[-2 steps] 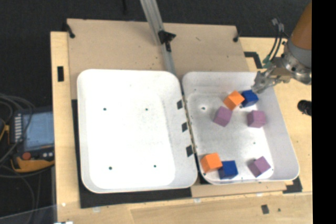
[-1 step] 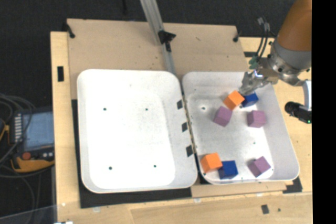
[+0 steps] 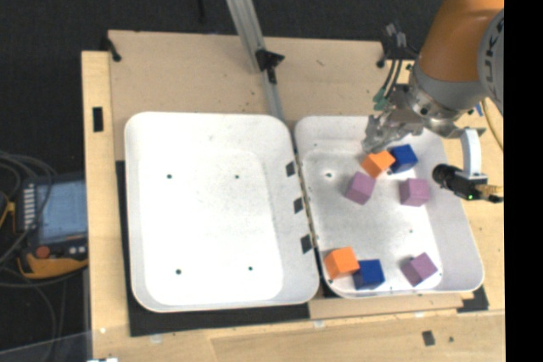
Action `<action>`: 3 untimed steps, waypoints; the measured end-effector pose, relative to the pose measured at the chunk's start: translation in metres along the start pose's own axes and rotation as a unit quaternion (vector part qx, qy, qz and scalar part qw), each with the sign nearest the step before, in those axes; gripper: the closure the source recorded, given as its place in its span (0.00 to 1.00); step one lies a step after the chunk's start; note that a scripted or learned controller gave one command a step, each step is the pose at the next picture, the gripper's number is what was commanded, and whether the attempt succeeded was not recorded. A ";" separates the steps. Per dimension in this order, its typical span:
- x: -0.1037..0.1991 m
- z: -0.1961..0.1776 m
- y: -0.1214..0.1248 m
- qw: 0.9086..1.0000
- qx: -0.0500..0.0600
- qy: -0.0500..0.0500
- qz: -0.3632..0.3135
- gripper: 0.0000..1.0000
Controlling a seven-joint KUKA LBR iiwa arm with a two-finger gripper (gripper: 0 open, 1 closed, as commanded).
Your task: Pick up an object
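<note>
Gripper [image 3: 383, 138] positioned low over the back of the right bin [image 3: 454, 263], directly above an orange block [image 3: 378, 163]; its state cannot be determined from this angle. Orange block touches a blue block [image 3: 404, 157]. Two purple blocks [image 3: 359, 188] [image 3: 414, 192] lie just in front. Near the front rim: a second orange block [image 3: 341, 261], a blue block [image 3: 369, 274], a purple block [image 3: 418, 268]. Left bin [image 3: 212, 208] adjoins on the surface [image 3: 170, 72].
</note>
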State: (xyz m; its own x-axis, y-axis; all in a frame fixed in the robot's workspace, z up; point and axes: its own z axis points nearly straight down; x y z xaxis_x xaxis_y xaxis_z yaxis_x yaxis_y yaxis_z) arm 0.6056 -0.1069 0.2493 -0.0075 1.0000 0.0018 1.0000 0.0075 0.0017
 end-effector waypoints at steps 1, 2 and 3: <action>0.058 0.003 -0.016 1.000 0.001 0.000 0.000 1.00; 0.107 0.014 -0.021 1.000 0.001 -0.001 0.001 1.00; 0.169 0.017 -0.030 1.000 0.002 0.000 0.000 1.00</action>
